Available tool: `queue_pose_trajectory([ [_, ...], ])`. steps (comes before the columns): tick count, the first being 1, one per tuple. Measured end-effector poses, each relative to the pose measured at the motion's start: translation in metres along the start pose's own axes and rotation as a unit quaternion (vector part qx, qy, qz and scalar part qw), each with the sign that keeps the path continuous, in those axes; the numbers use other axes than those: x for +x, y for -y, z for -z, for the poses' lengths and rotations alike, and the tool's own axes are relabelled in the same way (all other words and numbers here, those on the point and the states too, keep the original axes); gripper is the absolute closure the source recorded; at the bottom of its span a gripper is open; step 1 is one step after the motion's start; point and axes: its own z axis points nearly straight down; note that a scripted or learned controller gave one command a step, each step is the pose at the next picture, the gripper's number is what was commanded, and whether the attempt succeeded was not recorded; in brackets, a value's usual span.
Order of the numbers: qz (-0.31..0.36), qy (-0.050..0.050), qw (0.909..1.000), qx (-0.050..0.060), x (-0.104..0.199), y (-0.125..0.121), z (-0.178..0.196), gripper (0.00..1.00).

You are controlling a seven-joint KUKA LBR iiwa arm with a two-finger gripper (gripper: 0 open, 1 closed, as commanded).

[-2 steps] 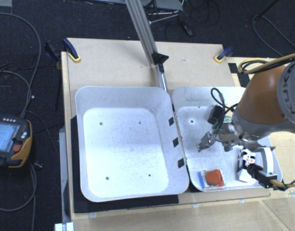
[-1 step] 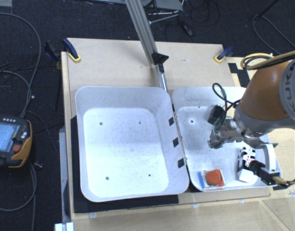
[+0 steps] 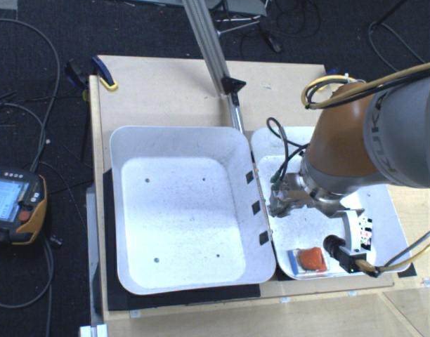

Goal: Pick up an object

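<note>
A pale wooden bench [image 3: 166,93] carried everything, set on a dark floor [image 3: 39,62] strewn with cables. Two shallow white bins lay directly on it, side by side and touching along their inner rims. The left bin [image 3: 131,146] was the larger in view, its floor speckled and marked by four small dots; a dark mat [image 3: 180,295] showed under its near edge. The right bin [image 3: 383,195] sat partly hidden beneath the arm. A slanted metal post [image 3: 208,37] met the bench behind the bins. A blue-and-yellow clamp [image 3: 104,74] gripped the bench's far left corner.
</note>
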Motion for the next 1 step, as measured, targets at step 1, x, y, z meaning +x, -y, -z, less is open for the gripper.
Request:
queue_pose_trajectory([
  [1, 0.0, 0.0, 1.0, 0.0, 0.0984, -0.0338, -0.0006, 1.0],
])
